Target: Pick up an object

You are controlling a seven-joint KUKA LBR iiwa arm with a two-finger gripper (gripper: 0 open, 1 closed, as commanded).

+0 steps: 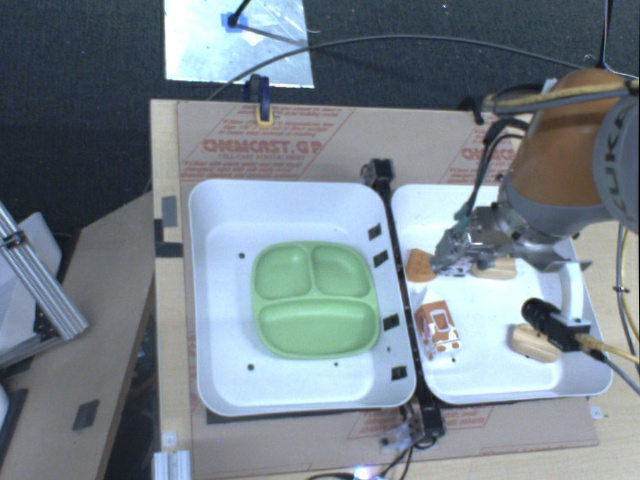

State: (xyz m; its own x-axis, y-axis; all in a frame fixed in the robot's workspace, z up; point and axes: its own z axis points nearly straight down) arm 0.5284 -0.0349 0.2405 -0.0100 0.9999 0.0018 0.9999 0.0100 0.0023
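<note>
Two white bins sit side by side on the counter [162, 318], both resting on a printed cardboard sheet [300, 143].

Nearest in the right bin [485, 373] lies a small orange-and-white box [437, 330], close to the wall it shares with the left bin [225, 368]. The left bin holds a green divided plate [318, 299], lying flat near its middle with its three compartments facing up.

Farther back in the right bin, a brown wedge [420, 265] lies just beside the shared wall. The gripper [456, 255] hangs low just to the right of this wedge. Whether it is released or clenched cannot be told, and nothing can be seen held in it. A flat tan slab [498, 267] lies to its right, partly hidden under the wrist.

The grey arm with its orange band [565, 153] reaches in from the right, over the far right corner of the right bin.

At the far edge of the cardboard sheet stands a blue clamp [261, 95]. Beyond the counter, a silvery sheet [235, 28] lies flat on the dark floor [80, 88].
</note>
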